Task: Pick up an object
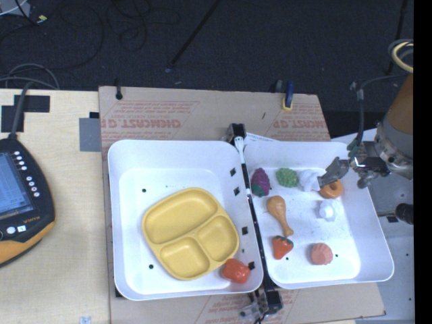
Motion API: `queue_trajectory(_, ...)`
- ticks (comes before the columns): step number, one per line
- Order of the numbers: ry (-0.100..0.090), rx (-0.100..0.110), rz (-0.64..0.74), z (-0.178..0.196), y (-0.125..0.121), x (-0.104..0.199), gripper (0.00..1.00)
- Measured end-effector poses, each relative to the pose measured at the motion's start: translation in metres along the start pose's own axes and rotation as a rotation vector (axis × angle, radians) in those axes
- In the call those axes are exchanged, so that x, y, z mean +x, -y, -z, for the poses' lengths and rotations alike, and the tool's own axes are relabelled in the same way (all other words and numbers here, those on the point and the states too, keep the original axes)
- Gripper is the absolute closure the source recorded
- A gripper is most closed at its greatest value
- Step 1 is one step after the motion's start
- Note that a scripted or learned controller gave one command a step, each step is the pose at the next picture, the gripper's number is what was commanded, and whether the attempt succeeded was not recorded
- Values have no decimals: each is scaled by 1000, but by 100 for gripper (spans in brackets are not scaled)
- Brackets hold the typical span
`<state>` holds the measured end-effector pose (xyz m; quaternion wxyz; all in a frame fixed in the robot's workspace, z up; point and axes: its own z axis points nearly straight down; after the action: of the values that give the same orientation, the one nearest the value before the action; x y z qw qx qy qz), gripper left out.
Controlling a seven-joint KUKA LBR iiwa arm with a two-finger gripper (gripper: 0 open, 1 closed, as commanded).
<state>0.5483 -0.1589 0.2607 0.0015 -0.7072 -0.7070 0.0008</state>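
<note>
Camera view has the gripper [337,171] low over the upper right part of the right bin [378,248], its dark fingers just above a small orange ring-shaped toy [331,191] that sits at about six o'clock from the tips; whether those fingers are spread or pressed together I cannot tell. Just at nine o'clock from the claw lies a white lump [308,179], and further that way a green bumpy toy [287,177] and a purple one [260,179]. Toward seven o'clock rests a tan drumstick [279,213], with a red strawberry-like piece [282,246] below it; another white piece [327,211] lies at six o'clock past the ring, and a pink round one [321,253] beyond that. The left bin [125,181] holds a yellow divided tray [189,231] with a red toy [235,271] at its five o'clock corner. Both bins sit on a cardboard sheet [202,117] over a pale wooden bench [61,262]; a pendant with a screen [17,194] lies at far nine o'clock, and dark floor with cables [101,19] fills twelve o'clock
</note>
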Motion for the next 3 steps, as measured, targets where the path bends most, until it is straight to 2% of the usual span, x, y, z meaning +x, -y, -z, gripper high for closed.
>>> queue_trajectory(1,-5,12,4,-125,15,67,0)
queue_trajectory(2,0,2,-1,-176,11,74,0)
queue_trajectory(3,0,2,-9,-163,11,72,100)
